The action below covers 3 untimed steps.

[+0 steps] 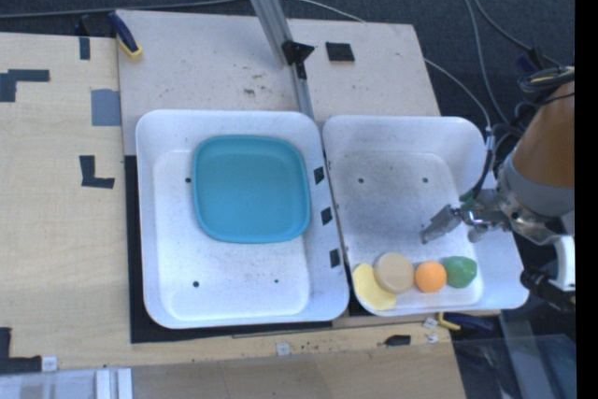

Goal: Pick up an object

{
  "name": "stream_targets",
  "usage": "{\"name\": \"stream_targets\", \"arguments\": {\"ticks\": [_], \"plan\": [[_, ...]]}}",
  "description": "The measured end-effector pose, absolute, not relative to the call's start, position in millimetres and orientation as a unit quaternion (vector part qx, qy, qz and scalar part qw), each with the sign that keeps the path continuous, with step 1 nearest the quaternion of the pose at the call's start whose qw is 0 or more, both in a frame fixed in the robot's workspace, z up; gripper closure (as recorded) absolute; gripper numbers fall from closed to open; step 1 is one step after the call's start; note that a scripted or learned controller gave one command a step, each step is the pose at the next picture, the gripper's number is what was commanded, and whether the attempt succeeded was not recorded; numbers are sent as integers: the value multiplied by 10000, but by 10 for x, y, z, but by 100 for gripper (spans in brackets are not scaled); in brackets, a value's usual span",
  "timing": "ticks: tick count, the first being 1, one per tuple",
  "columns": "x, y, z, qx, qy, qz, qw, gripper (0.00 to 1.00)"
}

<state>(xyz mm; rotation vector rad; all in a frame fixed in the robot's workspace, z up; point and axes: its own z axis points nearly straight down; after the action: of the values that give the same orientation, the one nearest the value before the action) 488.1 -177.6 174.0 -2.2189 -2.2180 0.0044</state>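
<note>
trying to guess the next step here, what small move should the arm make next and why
Probably a short drop toward the view's bottom, onto the orange ball. The gripper hangs in the right bin just above the row of things along its near wall, with nothing between its fingers. The ball lies closest, between the tan disc and the green piece.

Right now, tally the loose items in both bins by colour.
Teal: 1, plate, left bin
Yellow: 1, piece, right bin
Tan: 1, disc, right bin
Orange: 1, ball, right bin
Green: 1, piece, right bin
Total: 5
</note>
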Motion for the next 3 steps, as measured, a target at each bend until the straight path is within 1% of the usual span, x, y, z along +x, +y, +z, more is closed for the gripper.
{"name": "stream_targets", "arguments": {"ticks": [1, 2, 3], "plan": [[4867, -1701, 1289, -7067, -7075, 12, 22, 0], [4875, -1704, 1408, -7067, -7075, 3, 7, 100], [4873, -1750, 1834, -7070, -7072, -7, -13, 100]]}}
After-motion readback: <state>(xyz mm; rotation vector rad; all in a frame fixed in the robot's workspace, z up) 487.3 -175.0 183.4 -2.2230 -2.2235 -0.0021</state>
